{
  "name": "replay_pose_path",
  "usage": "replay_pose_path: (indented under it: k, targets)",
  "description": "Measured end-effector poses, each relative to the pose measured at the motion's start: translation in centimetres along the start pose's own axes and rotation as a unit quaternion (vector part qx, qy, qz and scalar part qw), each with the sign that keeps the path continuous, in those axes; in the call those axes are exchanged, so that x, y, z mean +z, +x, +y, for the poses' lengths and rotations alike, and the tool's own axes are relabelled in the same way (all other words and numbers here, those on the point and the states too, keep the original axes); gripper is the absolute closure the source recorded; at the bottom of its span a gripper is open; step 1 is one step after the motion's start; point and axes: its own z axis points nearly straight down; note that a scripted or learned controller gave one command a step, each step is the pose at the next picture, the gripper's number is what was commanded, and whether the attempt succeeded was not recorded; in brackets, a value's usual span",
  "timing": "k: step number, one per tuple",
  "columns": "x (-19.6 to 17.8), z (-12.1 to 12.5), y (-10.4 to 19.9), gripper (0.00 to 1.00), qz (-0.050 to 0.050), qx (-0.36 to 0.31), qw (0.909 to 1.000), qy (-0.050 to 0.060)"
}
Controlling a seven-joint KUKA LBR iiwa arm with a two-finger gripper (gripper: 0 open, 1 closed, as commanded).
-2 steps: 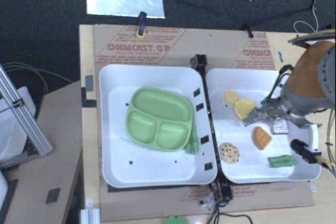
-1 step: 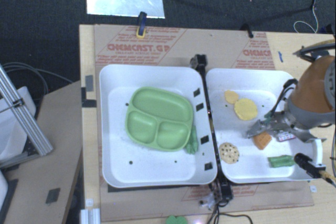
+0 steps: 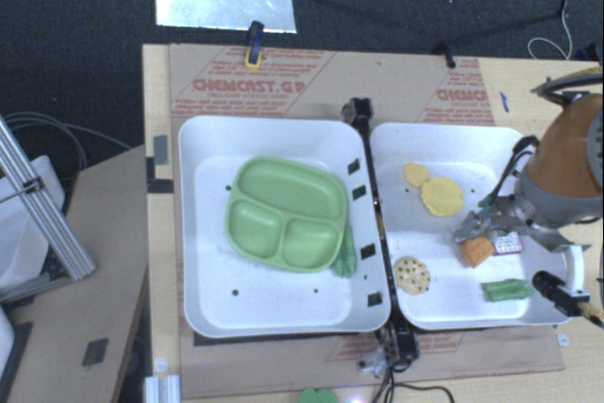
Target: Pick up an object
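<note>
An orange-brown block [image 3: 478, 251] — it could be a piece of toy bread or a cracker, small and squarish — lies in the right bin [image 3: 444, 144], toward its right side. The gripper [image 3: 483, 228] is down right on top of it, metal parts touching its upper edge, though whether the claw is spread or pinching I cannot tell; the wrist blocks the tips. A white tag with red marks sits just beside the block, half under the arm [image 3: 566, 175]. Nearby lie two yellow discs [image 3: 442, 197], a chocolate-chip cookie [image 3: 411, 275] and a green bar [image 3: 507, 290]. The left bin [image 3: 203, 146] holds a green divided tray [image 3: 286, 214] — something darker green pokes out from under its right corner, too hidden to name.
</note>
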Motion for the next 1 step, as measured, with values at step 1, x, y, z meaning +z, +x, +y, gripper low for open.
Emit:
replay_pose_path:
  k: [1]
  targets:
    - [-9.24, 1.82, 8.55, 1.00, 0.000, -0.003, 1.0000, -0.001]
